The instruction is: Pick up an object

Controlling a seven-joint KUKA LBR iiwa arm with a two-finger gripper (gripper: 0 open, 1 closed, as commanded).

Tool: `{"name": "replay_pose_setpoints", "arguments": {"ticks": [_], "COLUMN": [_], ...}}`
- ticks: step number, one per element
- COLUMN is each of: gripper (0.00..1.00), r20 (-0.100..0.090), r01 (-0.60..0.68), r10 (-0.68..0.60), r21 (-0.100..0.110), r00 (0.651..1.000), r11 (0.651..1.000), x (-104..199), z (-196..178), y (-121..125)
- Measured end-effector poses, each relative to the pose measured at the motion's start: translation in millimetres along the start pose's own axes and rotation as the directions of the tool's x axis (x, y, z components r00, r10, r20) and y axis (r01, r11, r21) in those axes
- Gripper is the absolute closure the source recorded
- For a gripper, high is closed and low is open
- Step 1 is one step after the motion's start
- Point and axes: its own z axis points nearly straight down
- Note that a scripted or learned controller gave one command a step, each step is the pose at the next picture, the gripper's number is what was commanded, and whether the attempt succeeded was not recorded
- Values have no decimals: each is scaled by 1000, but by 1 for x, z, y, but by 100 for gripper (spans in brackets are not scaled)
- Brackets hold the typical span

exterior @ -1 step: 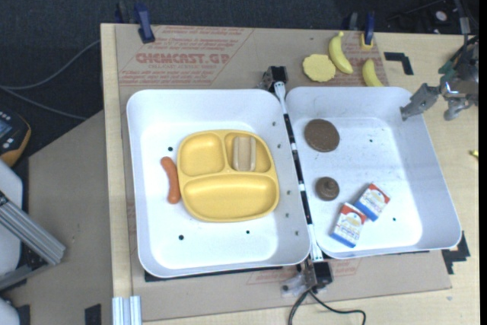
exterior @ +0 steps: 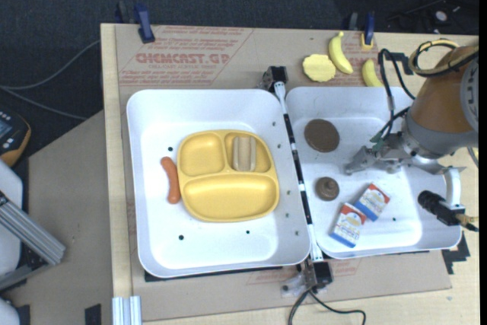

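Lying in the left bin (exterior: 152,164), an orange sausage (exterior: 171,180) rests just beside a yellow divided plate (exterior: 227,198), whose upper right compartment holds a tan bun (exterior: 243,152). On the tabletop (exterior: 198,61) behind the right bin (exterior: 396,240) sit a yellow round piece (exterior: 319,68) and two bananas (exterior: 340,53). Inside that bin are a large brown disc (exterior: 322,135), a smaller brown disc (exterior: 327,188) and two small cartons (exterior: 359,215). The hand (exterior: 356,164) hovers low between the discs and cartons, empty; I cannot tell its spread.
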Motion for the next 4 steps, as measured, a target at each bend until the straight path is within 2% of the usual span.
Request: {"name": "replay_pose_setpoints", "arguments": {"ticks": [1,2,3,4], "gripper": [0,0,0,0], "r20": [1,4,5,3], "r01": [-4,9,5,-1], "r10": [4,-9,-5,1], "r21": [-2,-15,-16,-4], "r00": [1000,1000,1000,1000], "r11": [1000,1000,1000,1000], "x": [-14,57,71,67], "z": [-7,-8,-9,-8], "y": [-49,41,113,88]}}
